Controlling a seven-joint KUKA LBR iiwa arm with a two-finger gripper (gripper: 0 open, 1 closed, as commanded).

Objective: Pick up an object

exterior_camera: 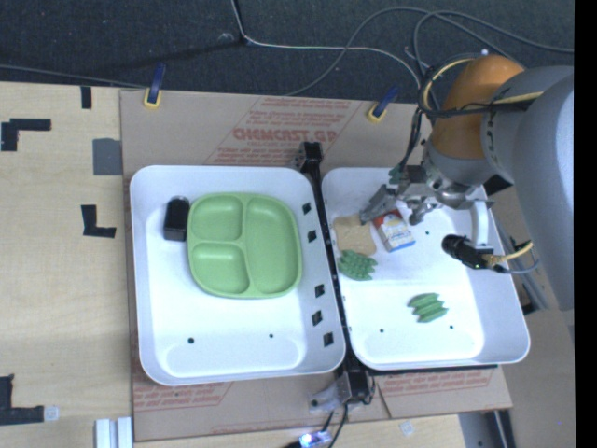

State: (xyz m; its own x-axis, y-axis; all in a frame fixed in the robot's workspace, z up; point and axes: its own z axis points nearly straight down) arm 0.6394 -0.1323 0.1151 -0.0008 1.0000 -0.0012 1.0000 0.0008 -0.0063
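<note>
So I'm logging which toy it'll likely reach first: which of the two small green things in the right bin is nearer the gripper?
The leafy green piece by the divider, beside the tan block. The green pods lie farther from the gripper.

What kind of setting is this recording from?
Probably a robotics lab bench for bin picking: two white bins on clamped cardboard, a grey arm's gripper over toy items, and loose cables across the dark floor.

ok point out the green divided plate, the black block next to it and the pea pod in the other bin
green divided plate (246, 246): camera view, on the ridge where its compartments meet
black block (175, 218): camera view, on the middle of its top face
pea pod (428, 307): camera view, on the middle of the pod
</note>
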